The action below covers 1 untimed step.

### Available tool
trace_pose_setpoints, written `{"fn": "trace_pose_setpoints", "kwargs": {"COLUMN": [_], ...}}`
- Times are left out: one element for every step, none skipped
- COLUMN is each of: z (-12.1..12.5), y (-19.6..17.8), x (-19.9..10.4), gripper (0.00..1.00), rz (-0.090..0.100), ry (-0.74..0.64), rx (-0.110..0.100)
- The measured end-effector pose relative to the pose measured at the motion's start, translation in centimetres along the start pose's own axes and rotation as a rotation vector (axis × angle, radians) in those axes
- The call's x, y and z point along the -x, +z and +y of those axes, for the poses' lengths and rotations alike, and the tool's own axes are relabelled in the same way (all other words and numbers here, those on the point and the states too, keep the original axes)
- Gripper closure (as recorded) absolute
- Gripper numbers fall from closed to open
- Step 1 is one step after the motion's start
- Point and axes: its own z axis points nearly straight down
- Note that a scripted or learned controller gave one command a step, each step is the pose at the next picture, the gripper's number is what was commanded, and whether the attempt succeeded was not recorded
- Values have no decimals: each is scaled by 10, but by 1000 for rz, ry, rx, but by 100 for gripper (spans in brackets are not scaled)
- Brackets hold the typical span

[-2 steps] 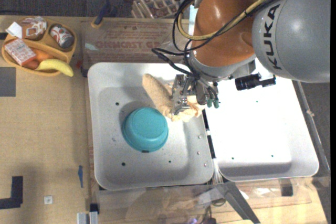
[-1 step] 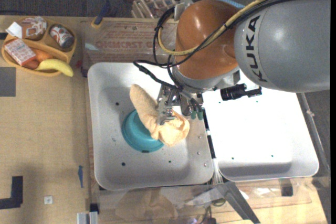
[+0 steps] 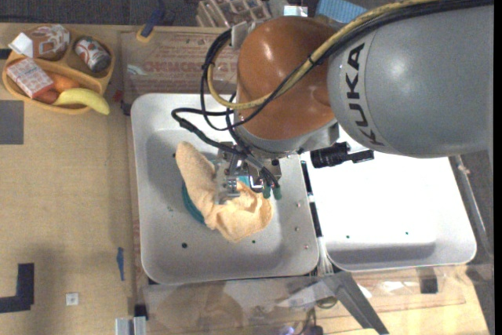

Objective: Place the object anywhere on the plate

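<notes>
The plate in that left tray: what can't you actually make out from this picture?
- Plate: just a teal rim edge shows in the camera view; the tan cloth covers the rest.
- Gripper: its tip sits low over the cloth, crowded by cables and the orange wrist band.
- Left bin: its upper right part lies under the arm.
- Yellow bowl: package labels too small to read.

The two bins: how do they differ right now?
The left bin holds a tan cloth lying over a teal plate, with the gripper down over them; the right bin has none of these in it. The left bin looks greyer, shaded under the arm; the right bin looks bright white. Both are shallow, white and side by side.
</notes>
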Motion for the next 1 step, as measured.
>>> {"fn": "trace_pose_setpoints", "kwargs": {"z": [0], "y": [0], "x": [0], "gripper": [0], "rz": [-1], "ry": [0], "rx": [0]}}
